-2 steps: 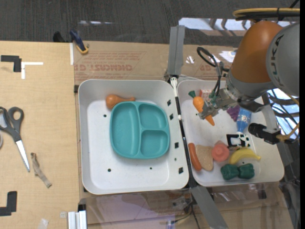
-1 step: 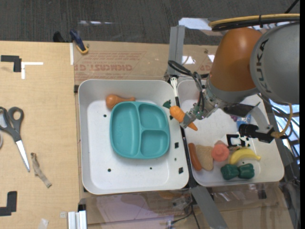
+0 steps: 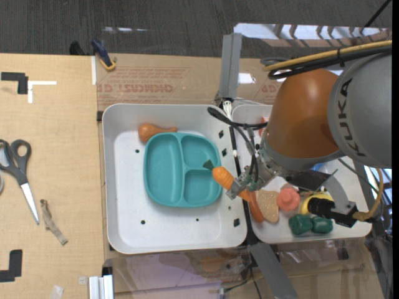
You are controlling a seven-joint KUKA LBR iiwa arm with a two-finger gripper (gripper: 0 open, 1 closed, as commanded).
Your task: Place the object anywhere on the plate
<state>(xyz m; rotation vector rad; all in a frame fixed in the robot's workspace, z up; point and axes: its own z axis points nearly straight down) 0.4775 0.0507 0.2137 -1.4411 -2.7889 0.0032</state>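
A teal divided plate [image 3: 177, 169] lies in the left white bin [image 3: 124, 223]. An orange toy carrot [image 3: 221, 176] with a dark green top hangs over the plate's right rim, tilted, its green end toward the plate's middle. My gripper [image 3: 237, 185] reaches in from the right over the wall between the bins and is shut on the carrot's thick end. The arm's orange band [image 3: 305, 120] hides much of the right bin.
An orange drumstick-shaped toy [image 3: 153, 130] lies in the left bin just past the plate's far-left corner. The right bin [image 3: 274, 232] holds a toast slice [image 3: 269, 205], a pink toy [image 3: 288, 199], a yellow toy [image 3: 318, 202], a green toy [image 3: 310, 225] and an orange piece [image 3: 254, 207]. Scissors [image 3: 20, 170] lie on the bench at left.
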